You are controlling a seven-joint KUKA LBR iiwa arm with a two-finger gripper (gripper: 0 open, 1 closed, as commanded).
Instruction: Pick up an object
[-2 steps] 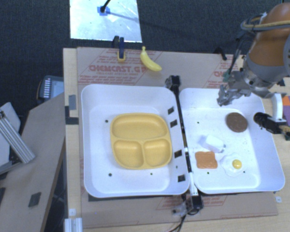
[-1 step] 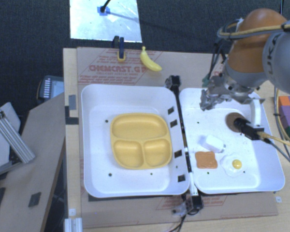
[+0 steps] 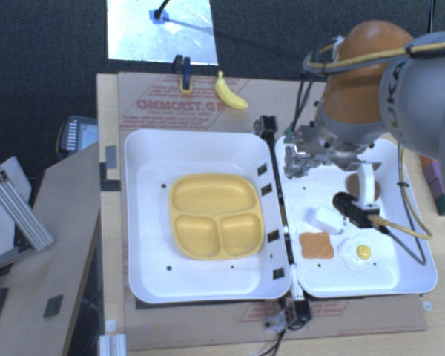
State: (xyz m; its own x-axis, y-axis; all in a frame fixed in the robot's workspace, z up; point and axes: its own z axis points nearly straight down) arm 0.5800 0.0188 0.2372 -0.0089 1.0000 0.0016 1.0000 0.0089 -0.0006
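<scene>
Sitting in the left bin (image 3: 133, 221) is a yellow divided plate (image 3: 215, 215). A toy banana (image 3: 230, 93) lies on the cardboard sheet (image 3: 163, 106) behind it, outside both bins. Further right, the tool (image 3: 295, 160) hangs over the far left corner of the right bin (image 3: 415, 273); I cannot tell whether it is released or clenched. The candidates lie nearer the camera and apart from the tool: a toast slice (image 3: 316, 245), a small white block (image 3: 326, 219) and a fried egg (image 3: 362, 254). This looks like the approach step, and next the tool should centre over one piece, probably the block, and descend.

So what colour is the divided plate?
The divided plate is yellow, clearest in the camera view.
</scene>
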